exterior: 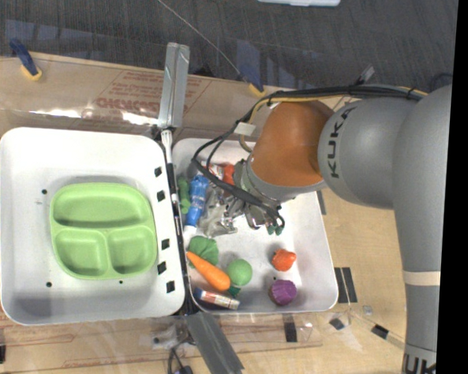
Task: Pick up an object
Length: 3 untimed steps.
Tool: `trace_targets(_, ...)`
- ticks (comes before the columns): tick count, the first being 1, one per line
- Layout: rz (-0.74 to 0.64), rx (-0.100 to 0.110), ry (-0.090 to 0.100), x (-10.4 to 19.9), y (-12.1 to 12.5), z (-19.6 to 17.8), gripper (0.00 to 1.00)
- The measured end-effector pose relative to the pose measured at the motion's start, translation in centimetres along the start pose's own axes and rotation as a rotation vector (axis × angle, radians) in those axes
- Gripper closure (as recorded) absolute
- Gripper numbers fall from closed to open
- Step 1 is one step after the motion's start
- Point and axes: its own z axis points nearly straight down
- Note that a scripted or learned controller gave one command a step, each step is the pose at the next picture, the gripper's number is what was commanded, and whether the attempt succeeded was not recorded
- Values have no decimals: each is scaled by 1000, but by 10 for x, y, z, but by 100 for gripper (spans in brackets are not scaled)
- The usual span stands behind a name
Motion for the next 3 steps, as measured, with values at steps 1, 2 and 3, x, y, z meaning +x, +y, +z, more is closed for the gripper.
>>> trace_targets(1, 0, 0, 0, 0, 0, 0, 0)
trace_targets(2, -85, 4, -2, 70, -69, -46, 0)
trace_targets(3, -198, 7, -13, -20, -46, -8, 0)
